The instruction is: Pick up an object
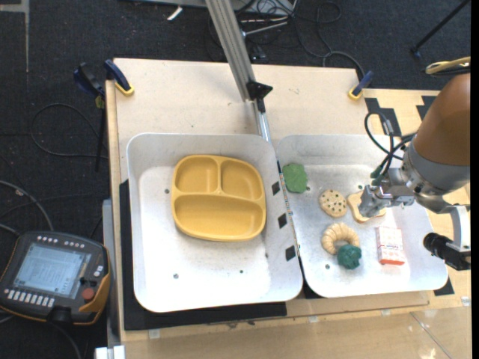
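We saw a pale wooden bench point(194, 96) standing on dark carpet point(52, 43), with cables trailing over the floor behind it and at the left. Yellow-tipped clamps point(120, 81) gripped the bench's far corners, and a grey metal pole point(232, 40) ran slantwise down from the top to a black fitting near the bins' far edge. A teach pendant point(52, 275) with a lit screen lay at the lower left, off the bench.

Two white bins sat side by side. The left bin point(202, 275) held a yellow tray point(219, 197) with three compartments, set a little toward its far side.

The right bin point(322, 279) held the small things: a green lump point(295, 177) near its left wall, a chocolate-chip cookie point(332, 202) just right of it, a tan ring-shaped pastry point(340, 236) touching a teal lump point(349, 256) at the near side, and a white and red carton point(390, 245) lying flat further right.

The arm reached in from the right, and its gripper point(368, 202) was low over a pale flat piece point(367, 214) between the cookie and the carton. We could not tell how the claw stood, nor whether it touched that piece.
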Available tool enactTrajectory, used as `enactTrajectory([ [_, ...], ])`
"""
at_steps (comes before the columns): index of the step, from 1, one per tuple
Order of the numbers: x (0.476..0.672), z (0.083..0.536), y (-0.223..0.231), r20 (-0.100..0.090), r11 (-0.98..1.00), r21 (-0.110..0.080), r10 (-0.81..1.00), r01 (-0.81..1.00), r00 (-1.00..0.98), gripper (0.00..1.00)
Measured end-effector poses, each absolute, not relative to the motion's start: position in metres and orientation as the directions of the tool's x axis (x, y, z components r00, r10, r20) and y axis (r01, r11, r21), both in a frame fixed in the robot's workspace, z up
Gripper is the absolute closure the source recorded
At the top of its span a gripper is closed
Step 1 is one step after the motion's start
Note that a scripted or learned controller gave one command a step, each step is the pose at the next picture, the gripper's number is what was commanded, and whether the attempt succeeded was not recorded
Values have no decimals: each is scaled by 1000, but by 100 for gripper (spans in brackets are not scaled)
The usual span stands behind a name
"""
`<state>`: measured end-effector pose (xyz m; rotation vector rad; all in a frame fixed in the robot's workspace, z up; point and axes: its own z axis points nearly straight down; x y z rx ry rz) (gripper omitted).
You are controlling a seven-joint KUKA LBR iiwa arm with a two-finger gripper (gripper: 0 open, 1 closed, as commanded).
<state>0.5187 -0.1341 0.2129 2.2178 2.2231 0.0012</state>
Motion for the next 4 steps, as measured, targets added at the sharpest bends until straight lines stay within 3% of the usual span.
enactTrajectory([
  [2,582,232,-31,1,8,4,1000,1000,-8,100],
  [3,597,227,14,1,8,2,1000,1000,-8,100],
  [4,628,225,56,2,7,3,1000,1000,-7,100],
])
